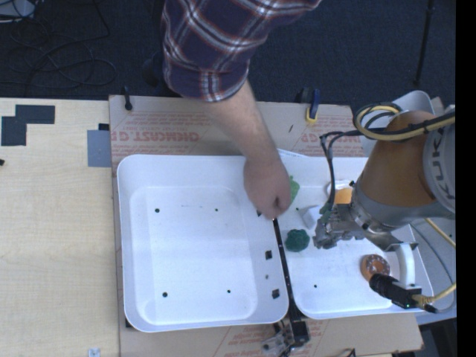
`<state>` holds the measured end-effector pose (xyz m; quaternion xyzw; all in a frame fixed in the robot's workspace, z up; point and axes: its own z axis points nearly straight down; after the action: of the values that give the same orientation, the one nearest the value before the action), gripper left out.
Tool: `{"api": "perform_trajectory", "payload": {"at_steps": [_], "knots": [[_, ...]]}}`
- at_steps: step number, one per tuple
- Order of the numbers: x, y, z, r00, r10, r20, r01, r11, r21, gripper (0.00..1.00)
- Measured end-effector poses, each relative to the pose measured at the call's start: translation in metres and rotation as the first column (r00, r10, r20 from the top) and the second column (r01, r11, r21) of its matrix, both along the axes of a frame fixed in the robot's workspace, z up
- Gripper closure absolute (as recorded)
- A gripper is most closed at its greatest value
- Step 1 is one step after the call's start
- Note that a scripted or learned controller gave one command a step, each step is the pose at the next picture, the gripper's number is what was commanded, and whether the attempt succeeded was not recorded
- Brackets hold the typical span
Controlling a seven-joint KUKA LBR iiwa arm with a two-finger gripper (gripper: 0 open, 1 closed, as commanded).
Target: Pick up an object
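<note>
My gripper (326,233) low in right bin (349,303), just beside dark green object (297,239); finger state unclear. Person's hand (266,186) reaches over bin divider.

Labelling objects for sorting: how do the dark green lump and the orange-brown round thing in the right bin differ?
The dark green lump is green; the orange-brown round object is orange-brown. The lump lies near the bins' divider, the round object nearer the right edge. Both rest in the right bin.

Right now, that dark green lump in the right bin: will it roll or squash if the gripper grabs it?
The dark green lump looks rounded and bumpy, so a nudge may roll it. Its fuzzy outline suggests it is soft and light. It sits near the gripper.
</note>
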<state>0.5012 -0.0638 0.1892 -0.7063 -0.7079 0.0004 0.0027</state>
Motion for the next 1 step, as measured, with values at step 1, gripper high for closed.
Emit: {"api": "perform_trajectory", "payload": {"at_steps": [1], "knots": [[0.0517,0.0675,0.1328,1.000,0.007,0.019,-0.007,1.000,-0.001,1.00]]}}
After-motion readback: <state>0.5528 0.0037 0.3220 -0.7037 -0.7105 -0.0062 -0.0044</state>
